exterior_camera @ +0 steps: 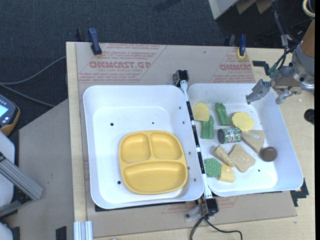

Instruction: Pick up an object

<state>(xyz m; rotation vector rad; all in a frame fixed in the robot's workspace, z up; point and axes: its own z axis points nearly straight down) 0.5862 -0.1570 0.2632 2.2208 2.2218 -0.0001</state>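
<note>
**Claw spread above the far right corner of the right bin**

The claw (268,92) was seen over the far right corner of the right bin (285,134), its two fingers parted and nothing held between them. The toy objects were found nearer and to the left of it, apart from it; closest lay a yellow round piece (243,120).

The arm was cut off by the right edge, and the small items' exact kinds could not be made out.

In the right bin were gathered a yellow piece (201,112), two green pieces (221,113) (207,129), a small can (229,134), tan slabs (241,157), a brown ball (268,154) and a green dotted piece (212,167). A yellow divided plate (151,161) was lying in the left bin (100,129). Both bins were carried by the table (75,84).
</note>
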